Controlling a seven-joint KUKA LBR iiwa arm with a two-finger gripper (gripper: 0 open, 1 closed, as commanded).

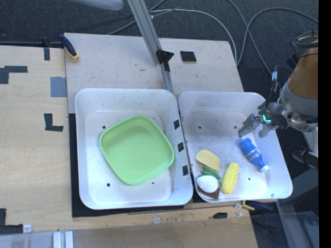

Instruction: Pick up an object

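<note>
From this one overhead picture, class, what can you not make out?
- The hand: small and blurred in the camera view; whether it is open or shut cannot be told.
- The grey arm with orange band: cut off by the right edge.
- The small blue plastic bottle: label too small to read.
- The white egg-shaped object: underside hidden by the right white bin's rim.

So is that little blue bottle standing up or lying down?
Lying down. The blue bottle rests on its side on the floor of the right bin, its pale cap end pointing toward the bin's lower right corner, just below the gripper.
</note>
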